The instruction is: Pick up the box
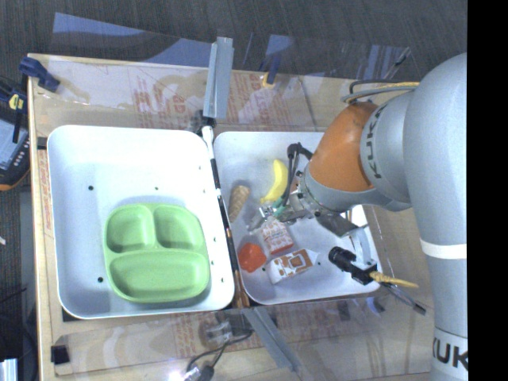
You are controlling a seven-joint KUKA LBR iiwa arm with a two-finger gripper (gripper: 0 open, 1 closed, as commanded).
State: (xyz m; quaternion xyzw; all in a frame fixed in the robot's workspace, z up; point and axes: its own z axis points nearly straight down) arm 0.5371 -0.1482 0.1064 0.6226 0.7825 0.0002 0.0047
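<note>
Approach seemed the step in hand. The arm [417, 161] reached in over the right bin [248, 153], and the gripper [275, 211] hung low near the middle of it, just below the banana [276, 179] and right above a red-and-white packet [276, 235]. From where I stood the wrist covered the working end, so I could not tell how wide the gripper was, and I saw nothing held in it.

The box [292, 264], a small white carton with brown print, lay flat toward the near edge of that bin. It was just beyond the packet, with a red lump [251, 256] close beside it on the side of the left bin [79, 165]. A brownish roll [238, 201] lay by the dividing wall. The left bin held a green divided plate [157, 252].

The gripper looked poised over the packet rather than the box, though the slant of the view made that hard to be sure of. The next move, as I judged it, called for a short shift toward the near edge to centre over the carton. After that it needed a descent that straddled the carton's narrow sides without catching the packet or the red lump.
</note>
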